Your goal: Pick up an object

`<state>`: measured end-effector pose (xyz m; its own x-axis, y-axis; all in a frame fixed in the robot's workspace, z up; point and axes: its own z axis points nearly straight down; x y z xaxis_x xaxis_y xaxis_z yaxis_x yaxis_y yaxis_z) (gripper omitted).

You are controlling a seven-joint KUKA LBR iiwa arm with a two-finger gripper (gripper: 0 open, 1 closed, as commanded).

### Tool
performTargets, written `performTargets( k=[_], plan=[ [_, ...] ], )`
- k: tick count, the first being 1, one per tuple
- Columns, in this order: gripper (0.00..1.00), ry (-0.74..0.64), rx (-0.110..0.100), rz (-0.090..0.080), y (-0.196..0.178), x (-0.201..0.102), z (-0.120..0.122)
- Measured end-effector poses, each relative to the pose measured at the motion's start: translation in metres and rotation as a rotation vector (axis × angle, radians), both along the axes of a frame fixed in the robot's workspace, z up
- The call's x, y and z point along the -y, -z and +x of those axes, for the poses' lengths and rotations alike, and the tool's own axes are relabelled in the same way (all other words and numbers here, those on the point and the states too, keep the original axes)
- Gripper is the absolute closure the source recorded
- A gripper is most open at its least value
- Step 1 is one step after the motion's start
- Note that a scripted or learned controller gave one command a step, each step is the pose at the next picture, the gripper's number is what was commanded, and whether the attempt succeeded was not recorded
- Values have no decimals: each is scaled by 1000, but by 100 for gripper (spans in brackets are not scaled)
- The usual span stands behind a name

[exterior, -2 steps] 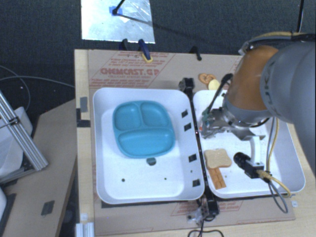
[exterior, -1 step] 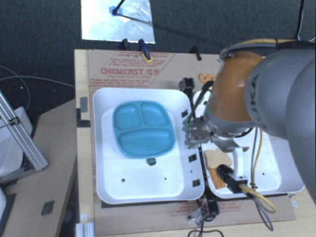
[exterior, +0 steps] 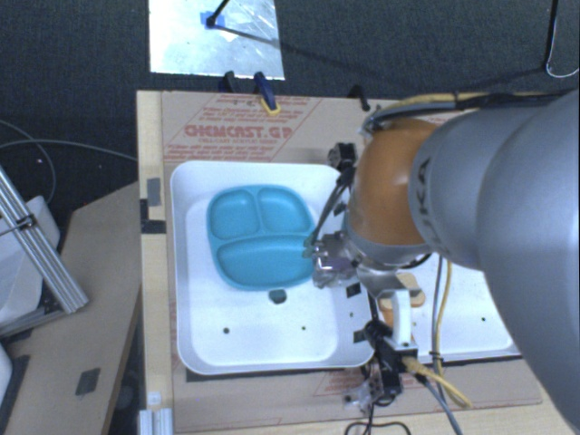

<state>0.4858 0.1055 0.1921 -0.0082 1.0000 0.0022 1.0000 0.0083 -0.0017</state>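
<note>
A blue divided plate (exterior: 258, 236) lies in the upper part of the left white bin (exterior: 204, 329). A small dark object (exterior: 278, 295) sits just below the plate on the bin floor. My gripper (exterior: 328, 265) hangs at the plate's right edge, near the wall between the two bins, and the wrist above covers its fingers. A tan object (exterior: 396, 311) shows partly in the right bin (exterior: 471, 320), below the arm.
The grey arm with its orange band (exterior: 394, 193) covers most of the right bin. Cardboard (exterior: 240, 130) lies behind the bins. A metal frame (exterior: 36, 252) stands at the far left. Cables (exterior: 426, 374) trail at the front.
</note>
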Motion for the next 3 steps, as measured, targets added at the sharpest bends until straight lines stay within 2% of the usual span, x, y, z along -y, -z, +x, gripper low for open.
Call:
performTargets(
  k=[1, 2, 3],
  plan=[
    [100, -3, 11, 4, -63, -83, 47],
    [100, 3, 21, 6, -269, -76, 40],
    [100, -2, 1, 1, -240, -131, -1]
  ],
)
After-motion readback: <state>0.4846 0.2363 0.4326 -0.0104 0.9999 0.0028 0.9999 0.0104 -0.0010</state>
